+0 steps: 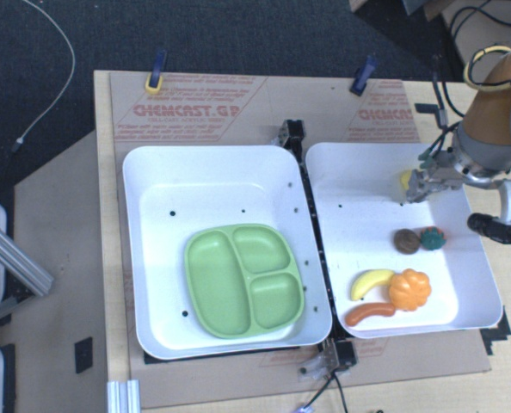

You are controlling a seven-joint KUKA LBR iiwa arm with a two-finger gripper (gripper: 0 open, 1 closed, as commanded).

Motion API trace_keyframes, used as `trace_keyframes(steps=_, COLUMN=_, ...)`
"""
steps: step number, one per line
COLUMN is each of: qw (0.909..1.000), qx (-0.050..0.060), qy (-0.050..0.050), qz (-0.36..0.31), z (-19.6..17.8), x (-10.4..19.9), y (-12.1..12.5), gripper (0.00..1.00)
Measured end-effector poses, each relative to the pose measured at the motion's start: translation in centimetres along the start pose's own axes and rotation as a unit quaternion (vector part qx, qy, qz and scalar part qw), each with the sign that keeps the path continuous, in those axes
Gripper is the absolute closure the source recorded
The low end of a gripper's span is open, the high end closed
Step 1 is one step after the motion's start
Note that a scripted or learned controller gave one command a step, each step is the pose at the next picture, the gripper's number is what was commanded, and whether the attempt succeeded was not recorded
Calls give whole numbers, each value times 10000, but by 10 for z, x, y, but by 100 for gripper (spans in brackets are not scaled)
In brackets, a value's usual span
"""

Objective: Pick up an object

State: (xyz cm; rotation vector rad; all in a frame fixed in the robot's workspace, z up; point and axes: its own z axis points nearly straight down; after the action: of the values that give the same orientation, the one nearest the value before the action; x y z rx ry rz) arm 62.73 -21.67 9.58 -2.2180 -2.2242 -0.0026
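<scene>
Camera view, metal gripper (421, 185) jaws' state unclear, round orange pumpkin (409, 289), curved banana (371, 282)

One fixed camera, high above bench, angled down, both white bins (139, 231) framed

Dark carpet floor (109, 24) w/ white cable (62, 37).
</scene>
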Motion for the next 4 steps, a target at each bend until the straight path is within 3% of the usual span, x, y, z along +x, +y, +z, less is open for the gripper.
trace_keyframes(steps=2, qw=10000, qx=-24, qy=-19, qz=10, z=-113, x=2, y=-8, gripper=100)
trace_keyframes(steps=3, qw=10000, qx=-25, qy=-21, qz=9, z=-144, x=2, y=-6, gripper=100)
trace_keyframes(steps=4, qw=10000, qx=17, qy=5, qz=-9, z=-132, x=52, y=-16, gripper=100)
